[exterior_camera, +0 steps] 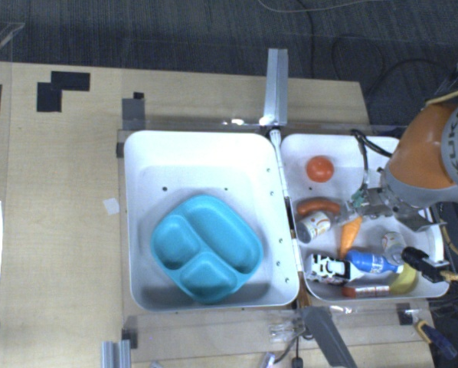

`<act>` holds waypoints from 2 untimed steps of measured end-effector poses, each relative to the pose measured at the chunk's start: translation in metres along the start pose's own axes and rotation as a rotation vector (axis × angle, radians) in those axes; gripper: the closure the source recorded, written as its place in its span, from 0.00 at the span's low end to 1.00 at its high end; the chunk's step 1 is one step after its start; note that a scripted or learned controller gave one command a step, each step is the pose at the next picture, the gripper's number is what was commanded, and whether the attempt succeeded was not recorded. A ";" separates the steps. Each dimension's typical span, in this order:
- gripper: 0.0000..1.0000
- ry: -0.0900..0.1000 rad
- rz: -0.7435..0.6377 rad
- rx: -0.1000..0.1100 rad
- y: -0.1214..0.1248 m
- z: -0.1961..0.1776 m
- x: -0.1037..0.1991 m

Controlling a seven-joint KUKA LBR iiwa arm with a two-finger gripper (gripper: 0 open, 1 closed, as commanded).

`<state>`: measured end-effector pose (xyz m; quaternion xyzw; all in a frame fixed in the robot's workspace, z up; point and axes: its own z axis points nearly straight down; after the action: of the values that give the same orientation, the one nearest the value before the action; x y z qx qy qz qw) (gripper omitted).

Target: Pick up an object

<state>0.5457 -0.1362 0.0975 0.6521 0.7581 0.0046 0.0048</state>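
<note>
Jaws first: we can't tell how they stand, because the gripper point(364, 199) hangs low over the right bin point(294, 146) with the grey wrist and orange band covering most of it. We see nothing clearly held.

Right beneath it lies the likeliest pick, a small orange carrot point(349, 236), tilted, its top end close under the gripper. We'd judge it a light, stiff plastic toy, smooth and a bit slippery, so a hold across the thicker middle looks safest; the tapered tip could squirt out.

Around it we've got a crowd: a red ball point(318, 168) up near the bin's far wall, a sausage-like piece point(318, 205), a small cup point(315, 225), a blue bottle point(374, 263) lying flat, a banana point(404, 280).

Over in the left bin point(141, 205) sits a blue divided plate point(206, 246), well apart from the action.
</note>
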 end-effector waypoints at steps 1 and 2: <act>1.00 0.001 -0.064 0.014 0.040 -0.176 0.107; 0.00 0.001 -0.064 0.014 0.040 -0.176 0.107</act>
<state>0.5666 -0.0245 0.2735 0.6274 0.7787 -0.0006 -0.0001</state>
